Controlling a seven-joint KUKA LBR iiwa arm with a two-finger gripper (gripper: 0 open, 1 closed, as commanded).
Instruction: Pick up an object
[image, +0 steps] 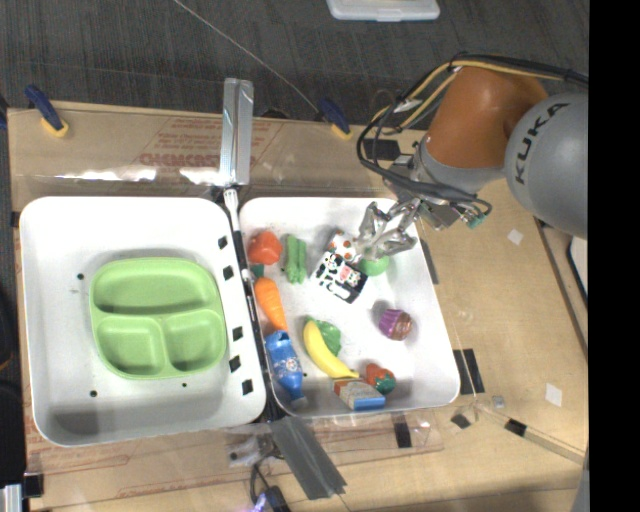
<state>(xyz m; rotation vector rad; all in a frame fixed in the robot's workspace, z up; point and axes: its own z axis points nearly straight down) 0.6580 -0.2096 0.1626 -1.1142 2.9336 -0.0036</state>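
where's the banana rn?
In the camera view the banana lies in the right bin, toward its near edge, between the blue bottle on its left and the purple toy on its right.

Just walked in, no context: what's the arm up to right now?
The arm's gripper is down in the right bin, at its far side, right by a black-and-white cow-patterned toy and a small green piece. Nothing is visibly between its fingers. A banana, carrot, purple toy and blue bottle lie around. The left bin holds a green divided tray.
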